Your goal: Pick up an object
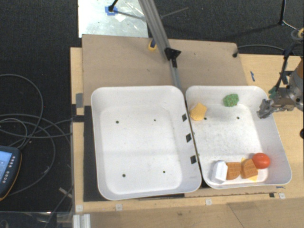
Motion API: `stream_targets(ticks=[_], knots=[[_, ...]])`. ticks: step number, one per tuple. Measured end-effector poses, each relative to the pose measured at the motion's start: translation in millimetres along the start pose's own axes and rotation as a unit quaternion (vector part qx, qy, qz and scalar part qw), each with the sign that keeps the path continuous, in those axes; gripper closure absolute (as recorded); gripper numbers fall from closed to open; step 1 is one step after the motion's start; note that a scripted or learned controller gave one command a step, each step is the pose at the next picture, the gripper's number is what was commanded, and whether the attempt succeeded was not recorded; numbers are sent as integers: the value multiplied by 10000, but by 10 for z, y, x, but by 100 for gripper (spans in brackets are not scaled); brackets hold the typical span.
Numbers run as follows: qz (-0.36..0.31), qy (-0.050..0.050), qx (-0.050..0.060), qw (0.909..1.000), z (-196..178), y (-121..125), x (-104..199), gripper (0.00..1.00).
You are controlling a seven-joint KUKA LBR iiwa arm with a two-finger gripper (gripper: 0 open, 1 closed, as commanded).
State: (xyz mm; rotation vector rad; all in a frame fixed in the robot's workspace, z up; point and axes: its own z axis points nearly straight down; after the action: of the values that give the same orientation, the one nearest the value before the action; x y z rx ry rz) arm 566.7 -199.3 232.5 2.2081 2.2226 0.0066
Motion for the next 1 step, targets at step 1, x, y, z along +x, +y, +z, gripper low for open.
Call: stream_targets(ticks=[1], knots=[[3,10,31,10000,-17,10,-1,100]])
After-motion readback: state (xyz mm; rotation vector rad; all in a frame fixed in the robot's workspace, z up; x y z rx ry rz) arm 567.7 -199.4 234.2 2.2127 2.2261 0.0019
